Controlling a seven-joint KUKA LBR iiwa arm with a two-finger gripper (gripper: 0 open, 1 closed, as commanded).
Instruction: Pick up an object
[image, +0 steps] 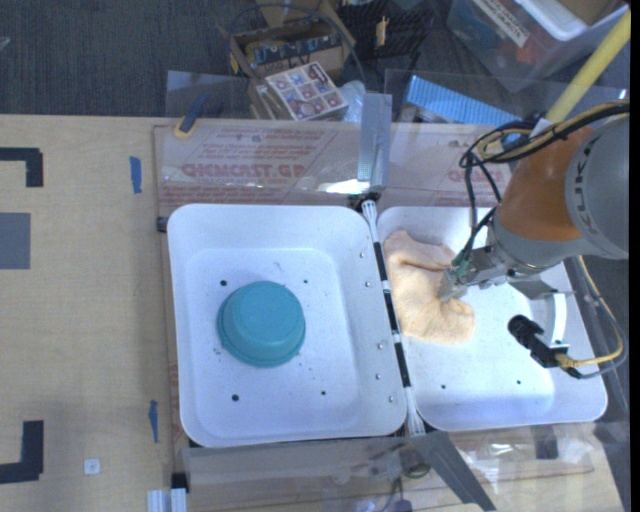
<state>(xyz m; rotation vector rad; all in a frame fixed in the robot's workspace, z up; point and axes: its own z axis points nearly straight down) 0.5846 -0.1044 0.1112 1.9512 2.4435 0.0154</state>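
I'm seeing the right bin (560, 400) holding a crumpled yellow cloth (428, 300) near its left wall. The gripper (452, 285) is pressing down on the cloth's middle; I cannot tell its opening. A teal bowl (262, 322) is lying upside down in the left bin (200, 240).

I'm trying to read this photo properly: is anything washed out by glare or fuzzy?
In the camera view, light glares off the clear sheet behind the bins and whitens the right bin; the teal bowl in the left bin is sharp with a soft shadow; the gripper over the yellow cloth looks slightly blurred.
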